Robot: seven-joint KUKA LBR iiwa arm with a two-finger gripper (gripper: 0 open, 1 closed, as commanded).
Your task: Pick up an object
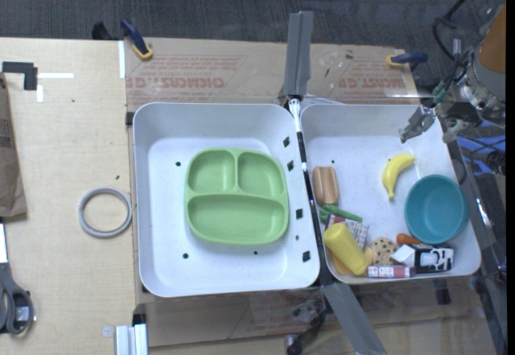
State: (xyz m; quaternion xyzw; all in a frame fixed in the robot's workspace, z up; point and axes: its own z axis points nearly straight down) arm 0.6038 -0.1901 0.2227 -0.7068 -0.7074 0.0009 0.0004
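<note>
Yellow curved plastic banana (396, 171) lies in the right-hand white bin (354, 132), and it is the object nearest the end effector (420, 123), so I judge it the likeliest target. Just beside it, toward the bin's right wall, sits a round teal bowl (435, 208). Further off, along the bin's near edge, lie a tan bread-like block (325, 183), a yellow bottle-shaped toy (344, 247), a biscuit-coloured cookie (384, 249) and a black-and-white tube (426, 259). The left-hand white bin (153, 184) carries a pale green divided plate (236, 197).

The step looks like the approach: nothing is lifted, and the end effector hangs above bare bin floor, up and to the right of the banana, apart from it. It holds nothing. I cannot tell how far open it is; it shows as a small grey shape. The next move calls for shifting toward the banana, lining up across its narrow body, then descending.
</note>
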